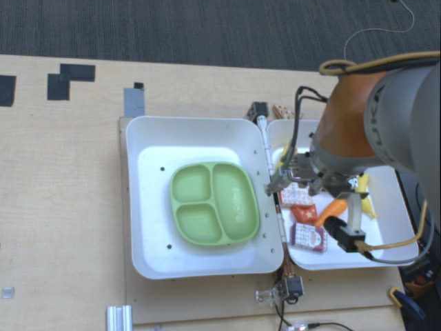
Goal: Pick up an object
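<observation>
The right bin [393, 254] holds several small items. A red and white packet [297, 196] lies by its left wall, with a red piece [305, 214] just below it. An orange carrot-like piece [329, 210] rests beside them, and a dark red packet [308, 236] lies nearer the front. A yellow piece [364, 193] shows to the right. The grey arm with its orange band [348, 119] hangs over this bin. My gripper [295, 176] is low above the red and white packet, near the bin's left wall. The arm hides the back of the bin.
The left bin [148, 205] carries a green divided plate [213, 203] in its middle. A ridge [270, 178] separates the two bins. Cables and a black fitting [349, 238] trail from the wrist over the right bin. Bare wooden bench lies to the left.
</observation>
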